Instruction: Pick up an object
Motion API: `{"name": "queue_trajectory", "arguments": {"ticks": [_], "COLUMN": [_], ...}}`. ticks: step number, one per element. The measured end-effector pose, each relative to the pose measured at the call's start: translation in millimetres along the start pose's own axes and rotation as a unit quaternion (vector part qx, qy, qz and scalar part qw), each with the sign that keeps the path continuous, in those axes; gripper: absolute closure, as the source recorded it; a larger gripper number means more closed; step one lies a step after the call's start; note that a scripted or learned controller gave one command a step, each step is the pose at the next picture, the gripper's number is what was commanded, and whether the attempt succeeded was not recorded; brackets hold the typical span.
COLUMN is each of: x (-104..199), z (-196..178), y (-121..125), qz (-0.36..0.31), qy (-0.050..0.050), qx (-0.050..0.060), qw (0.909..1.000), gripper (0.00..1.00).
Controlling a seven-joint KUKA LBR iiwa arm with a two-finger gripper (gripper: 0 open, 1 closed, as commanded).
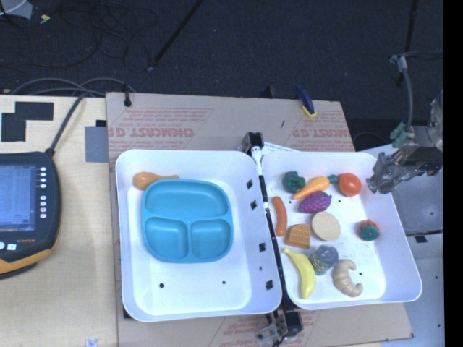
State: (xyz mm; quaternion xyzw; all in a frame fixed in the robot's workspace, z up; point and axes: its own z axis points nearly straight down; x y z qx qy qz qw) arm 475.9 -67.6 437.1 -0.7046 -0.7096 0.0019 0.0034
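The right bin (394, 255) holds several toy foods: a green broccoli (293, 181), a carrot (311, 187), a red tomato (349, 184), a purple piece (315, 202), a sausage (279, 215), a toast square (297, 235), a round beige disc (326, 227), a strawberry (368, 230), a banana (302, 271), a grey lump (325, 257) and a croissant (347, 277). My gripper (380, 176) hangs at the bin's upper right rim, just right of the tomato, apart from every piece.
The left bin (145, 280) holds a blue divided plate (187, 219) and an orange drumstick (150, 180) at its top left. A teach pendant (22, 208) lies at the far left. Cardboard (188, 125) lies under both bins.
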Motion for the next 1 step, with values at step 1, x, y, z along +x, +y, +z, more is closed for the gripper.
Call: {"name": "queue_trajectory", "arguments": {"ticks": [1], "x": [60.4], "z": [105.9], "y": [42.2], "qz": [0.001], "qy": [0.000], "qx": [0.003], "qw": [1.0000], "gripper": [1.00]}}
